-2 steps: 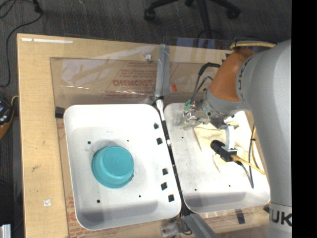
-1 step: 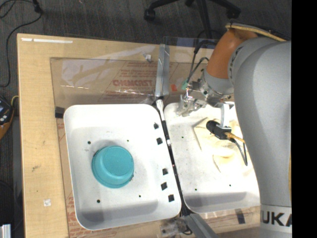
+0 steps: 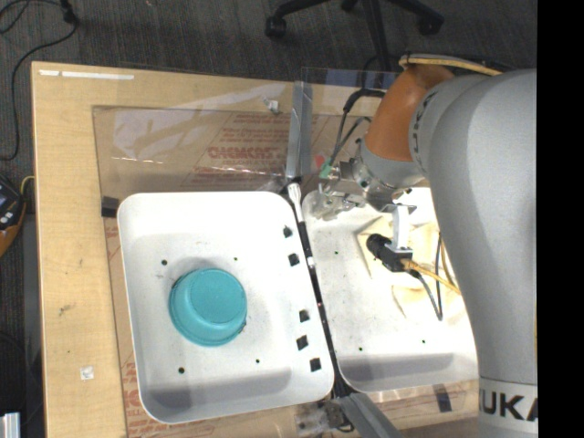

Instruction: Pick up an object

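A teal round bowl [image 3: 208, 306] sits upside-down or flat in the left white bin [image 3: 146, 222], a little left of its middle. My gripper [image 3: 330, 199] hangs low over the far-left corner of the right white bin [image 3: 401, 359], close to the divider between the bins. It is far from the bowl, on the other side of the divider. A pale tan flat thing [image 3: 405, 297] lies in the right bin under the arm, partly hidden by the wrist and cables.
The grey arm with its orange band [image 3: 392, 121] covers the right bin's far and right side. A clear panel [image 3: 210, 140] stands along the back of the bins. Small black clips [image 3: 304, 316] line the divider. Wooden bench [image 3: 64, 272] runs along the left.
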Available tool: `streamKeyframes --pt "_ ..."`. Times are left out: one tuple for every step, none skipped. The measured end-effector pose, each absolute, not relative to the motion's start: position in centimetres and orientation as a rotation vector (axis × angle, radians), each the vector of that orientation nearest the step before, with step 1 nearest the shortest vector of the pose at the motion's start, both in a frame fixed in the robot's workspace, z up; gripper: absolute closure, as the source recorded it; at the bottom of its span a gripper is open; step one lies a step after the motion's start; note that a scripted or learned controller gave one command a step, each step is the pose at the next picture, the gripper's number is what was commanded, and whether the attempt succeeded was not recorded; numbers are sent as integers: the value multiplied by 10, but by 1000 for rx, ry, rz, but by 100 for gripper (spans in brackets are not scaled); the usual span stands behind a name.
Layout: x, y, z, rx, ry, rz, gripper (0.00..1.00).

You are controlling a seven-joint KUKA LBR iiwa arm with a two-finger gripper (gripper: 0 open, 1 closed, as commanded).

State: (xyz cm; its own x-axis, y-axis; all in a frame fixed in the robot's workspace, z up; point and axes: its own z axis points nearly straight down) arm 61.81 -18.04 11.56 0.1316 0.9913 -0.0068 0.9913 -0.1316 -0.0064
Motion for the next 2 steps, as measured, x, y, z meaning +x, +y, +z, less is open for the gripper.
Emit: streamKeyframes --pt "642 -192 108 -2207 -2163 77 100" --pt "641 -191 107 -2165 -2219 85 100"
